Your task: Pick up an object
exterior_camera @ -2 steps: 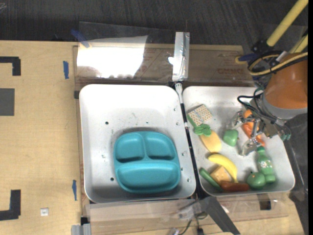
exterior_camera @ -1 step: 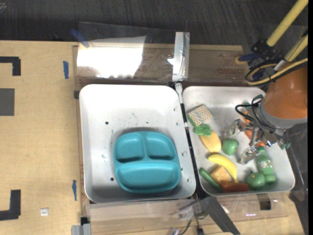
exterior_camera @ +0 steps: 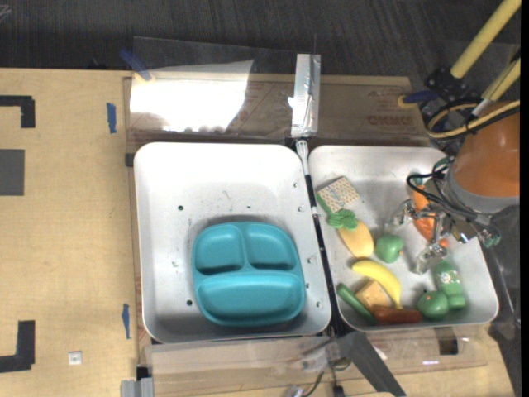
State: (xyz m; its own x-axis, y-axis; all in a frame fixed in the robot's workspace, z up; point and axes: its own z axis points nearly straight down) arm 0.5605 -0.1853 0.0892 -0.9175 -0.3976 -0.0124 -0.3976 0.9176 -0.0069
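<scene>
Two shallow white bins side by side on the desk [exterior_camera: 66, 222]. Left bin [exterior_camera: 165, 180] holding just a teal divided tray [exterior_camera: 246, 273], three compartments, sitting toward the near half. Right bin [exterior_camera: 376, 168] packed with toy food, mostly along the near and middle part.

Gripper [exterior_camera: 423, 236] down inside the right bin near its right side, hanging off the grey arm with the orange band [exterior_camera: 492, 160] coming in from the right. Can't tell whether open or closed, too much clutter and metal glare around it. Something orange [exterior_camera: 423, 222], carrot-ish, right at the gripper, but no way to say if actually gripped or just lying beside it.

Rest of the pile: patterned cracker-looking square [exterior_camera: 338, 193] near the far left of the bin, green leafy bit [exterior_camera: 342, 219] just under it, yellow-orange piece [exterior_camera: 358, 239] touching that, small green round thing [exterior_camera: 388, 247] beside it. Banana [exterior_camera: 378, 276] closer in, bread-like wedge [exterior_camera: 374, 294] under it, dark green pod [exterior_camera: 352, 299] and a reddish strip [exterior_camera: 397, 313] along the near wall. Two more green items [exterior_camera: 440, 296] in the near right corner, just below the gripper.

Clear plastic sheet [exterior_camera: 194, 98] taped down behind the left bin. Yellow pole [exterior_camera: 488, 25] and cables top right.
</scene>
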